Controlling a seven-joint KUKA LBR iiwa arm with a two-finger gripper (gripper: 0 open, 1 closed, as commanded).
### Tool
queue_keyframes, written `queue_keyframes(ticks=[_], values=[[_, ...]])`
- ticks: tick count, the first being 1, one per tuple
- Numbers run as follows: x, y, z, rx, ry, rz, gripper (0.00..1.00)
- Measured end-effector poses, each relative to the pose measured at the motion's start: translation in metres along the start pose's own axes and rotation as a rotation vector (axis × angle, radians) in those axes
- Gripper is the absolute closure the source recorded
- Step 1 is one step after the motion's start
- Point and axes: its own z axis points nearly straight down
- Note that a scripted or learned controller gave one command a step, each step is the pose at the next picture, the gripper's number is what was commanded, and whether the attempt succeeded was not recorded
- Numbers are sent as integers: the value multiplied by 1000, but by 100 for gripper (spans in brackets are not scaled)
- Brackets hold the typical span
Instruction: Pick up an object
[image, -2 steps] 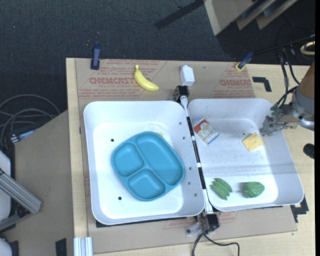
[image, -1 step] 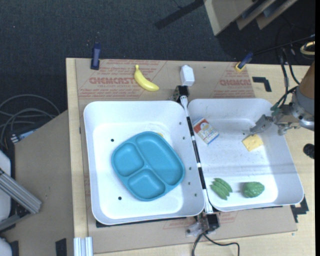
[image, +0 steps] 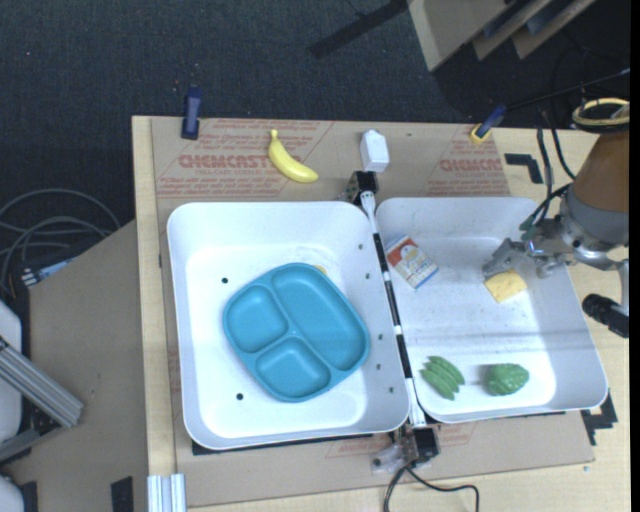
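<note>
The right bin (image: 560, 330) holds several small objects. A yellow block (image: 506, 288) lies near its middle right, and a red and white carton (image: 411, 262) lies at the upper left. A green pea pod (image: 442, 376) and a green leafy piece (image: 507, 379) lie near the front wall. My gripper (image: 512, 262) reaches in from the right and sits just above the yellow block's upper edge, at or very near it. I see nothing lifted off the bin floor.
A blue divided plate (image: 294, 330) lies in the left bin (image: 200, 250). On the bench behind the bins are a yellow banana (image: 289, 160) and a white clip (image: 374, 150). Black cables (image: 548, 160) run down beside the arm at the right.
</note>
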Motion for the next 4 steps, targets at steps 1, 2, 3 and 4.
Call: queue_keyframes(ticks=[1,2,3,4], values=[[1,-10,35,1,3,-1,0],[-11,-11,-22,-5,-3,1,0],[15,-13,0,0,1,0,0],[15,-12,-11,-3,-1,-1,100]])
